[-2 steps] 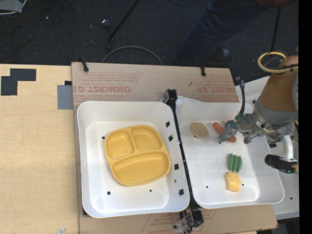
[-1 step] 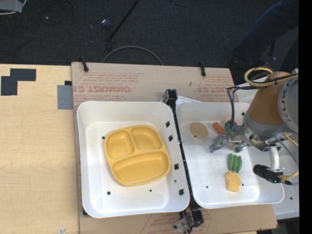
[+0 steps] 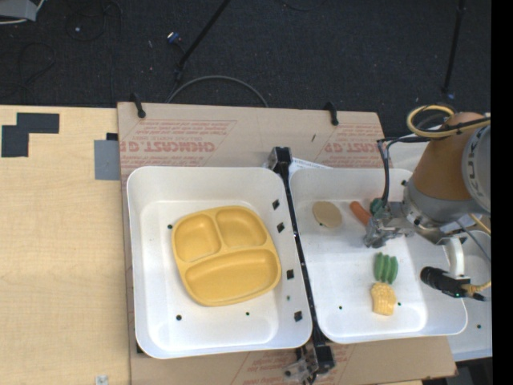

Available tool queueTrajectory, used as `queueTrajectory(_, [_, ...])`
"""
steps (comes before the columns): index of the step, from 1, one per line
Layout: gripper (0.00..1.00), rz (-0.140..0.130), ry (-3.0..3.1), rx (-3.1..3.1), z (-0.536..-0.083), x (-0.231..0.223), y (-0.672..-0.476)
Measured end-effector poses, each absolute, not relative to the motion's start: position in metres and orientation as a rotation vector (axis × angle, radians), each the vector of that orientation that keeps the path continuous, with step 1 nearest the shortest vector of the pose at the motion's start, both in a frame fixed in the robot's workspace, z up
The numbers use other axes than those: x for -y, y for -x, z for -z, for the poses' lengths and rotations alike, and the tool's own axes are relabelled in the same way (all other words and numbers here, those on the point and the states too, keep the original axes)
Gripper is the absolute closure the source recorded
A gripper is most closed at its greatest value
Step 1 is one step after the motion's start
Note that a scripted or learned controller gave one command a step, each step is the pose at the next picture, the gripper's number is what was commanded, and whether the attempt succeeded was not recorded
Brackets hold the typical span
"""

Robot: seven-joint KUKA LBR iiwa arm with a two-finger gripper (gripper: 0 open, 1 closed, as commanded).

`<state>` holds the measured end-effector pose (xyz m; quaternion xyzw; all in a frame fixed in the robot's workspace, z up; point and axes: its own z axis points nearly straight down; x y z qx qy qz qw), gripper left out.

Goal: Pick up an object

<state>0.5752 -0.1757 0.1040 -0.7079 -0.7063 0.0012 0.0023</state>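
Your gripper (image 3: 377, 237), its grip state impossible to tell, hangs in the right white bin (image 3: 345, 315), the green ridged toy vegetable (image 3: 385, 268) just below it, long axis pointing toward you.

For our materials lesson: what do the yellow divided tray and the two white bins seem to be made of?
Yellow divided tray: probably moulded plastic, smooth with a soft sheen and rounded compartment ridges. White bins: likely thin formed plastic, glossy, with rounded corners and rolled rims.
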Motion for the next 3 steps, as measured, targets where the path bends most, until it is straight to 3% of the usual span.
queueTrajectory(3, [1.0,0.0,2.219,2.224,-0.226,0.172,-0.579])
